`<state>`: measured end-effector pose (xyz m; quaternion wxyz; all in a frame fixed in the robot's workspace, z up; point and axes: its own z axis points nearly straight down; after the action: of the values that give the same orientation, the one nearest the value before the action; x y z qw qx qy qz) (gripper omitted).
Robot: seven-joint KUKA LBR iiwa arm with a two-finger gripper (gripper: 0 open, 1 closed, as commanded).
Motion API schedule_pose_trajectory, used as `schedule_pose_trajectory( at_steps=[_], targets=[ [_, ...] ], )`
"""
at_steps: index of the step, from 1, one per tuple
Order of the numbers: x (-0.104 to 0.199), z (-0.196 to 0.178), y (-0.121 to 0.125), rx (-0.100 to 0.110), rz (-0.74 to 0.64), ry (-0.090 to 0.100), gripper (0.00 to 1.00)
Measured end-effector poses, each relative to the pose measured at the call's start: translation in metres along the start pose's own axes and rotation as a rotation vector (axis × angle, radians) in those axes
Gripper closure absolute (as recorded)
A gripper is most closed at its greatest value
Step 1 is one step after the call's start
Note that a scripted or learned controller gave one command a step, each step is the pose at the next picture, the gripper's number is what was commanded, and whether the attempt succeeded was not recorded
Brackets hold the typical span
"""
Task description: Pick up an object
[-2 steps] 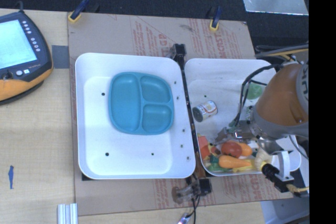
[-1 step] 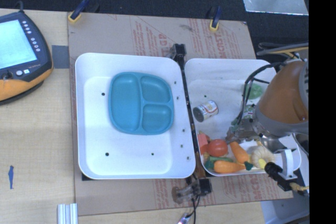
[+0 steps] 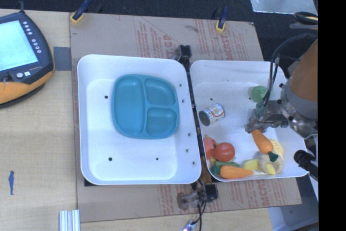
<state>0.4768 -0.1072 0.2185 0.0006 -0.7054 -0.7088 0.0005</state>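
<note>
The end effector is low in the right bin; a carrot lies just at its 6 o'clock. Its opening I cannot tell.

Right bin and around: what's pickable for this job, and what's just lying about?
Job:
gripper
carrot by the gripper
second carrot
tomato
can
corn
green ball

Lying about:
blue tray in left bin
pendant
clamps

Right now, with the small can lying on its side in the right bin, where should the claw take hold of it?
Grip the small can across its middle, coming straight down. It lies on its side, alone on bare floor of the right bin, so its curved flanks look reachable from above.
</note>
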Motion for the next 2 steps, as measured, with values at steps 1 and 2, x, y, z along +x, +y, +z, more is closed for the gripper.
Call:
schedule_pose_trajectory(
  at_steps=[1, 2],
  targets=[
    [0.051, -0.033, 0.000, 0.000, 0.000, 0.001, 1.00],
    [0.012, -0.041, 0.054, 0.001, 0.003, 0.000, 1.00]
  ],
)
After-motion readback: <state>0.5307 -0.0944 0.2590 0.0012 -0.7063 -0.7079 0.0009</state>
